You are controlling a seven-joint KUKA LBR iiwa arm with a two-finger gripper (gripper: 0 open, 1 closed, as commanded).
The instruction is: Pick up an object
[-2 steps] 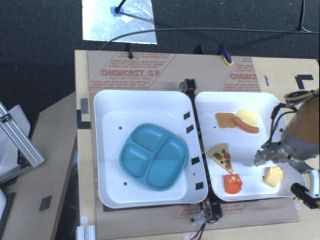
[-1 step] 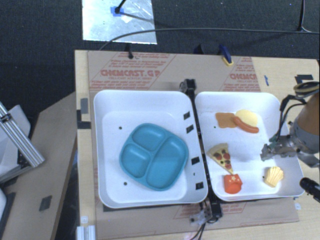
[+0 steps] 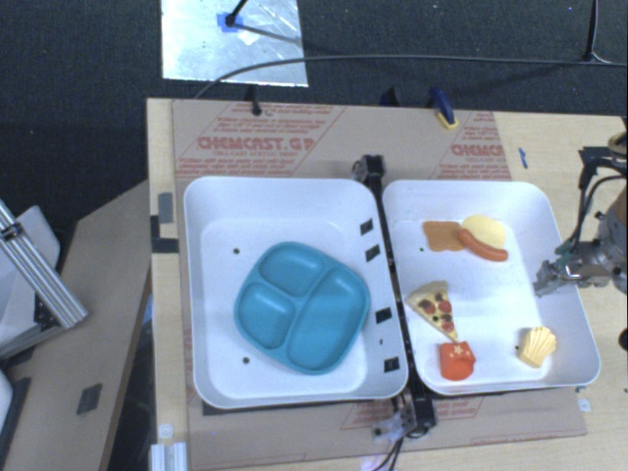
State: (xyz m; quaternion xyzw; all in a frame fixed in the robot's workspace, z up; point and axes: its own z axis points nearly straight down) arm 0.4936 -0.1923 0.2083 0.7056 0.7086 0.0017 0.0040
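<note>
The right bin holds several toy foods: a brown slab with a yellow piece and a red sausage, a pizza slice, a red-orange block and a pale yellow shell-like piece. The left bin holds a blue divided plate. My gripper is at the right rim of the right bin, above the yellow shell piece and well right of the sausage. It sits at the frame's right edge, with the arm mostly cut off.
The bins rest on a cardboard sheet over the bench. A black divider with clips runs between the bins. A foil square lies on the dark floor beyond. Aluminium framing stands at the left.
</note>
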